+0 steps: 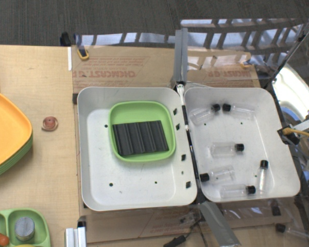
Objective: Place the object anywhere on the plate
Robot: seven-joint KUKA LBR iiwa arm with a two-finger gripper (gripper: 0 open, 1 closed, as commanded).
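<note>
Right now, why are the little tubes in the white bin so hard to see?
In the camera view, the clear vials nearly vanish against the right bin; only their black caps stand out. Bright glare whitens the right edge. The green plate shows sharply.

Dark grey carpet floor [144,6] beyond a light wooden bench [31,189], with flattened cardboard [123,73] under 2 bins.

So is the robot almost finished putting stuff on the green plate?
Not really. The green plate sits in the left bin with a dark ribbed block already on it, so one thing looks placed. Nothing is being carried now. Six clear vials with black caps lie scattered in the right bin, so any further placing has yet to start.
</note>
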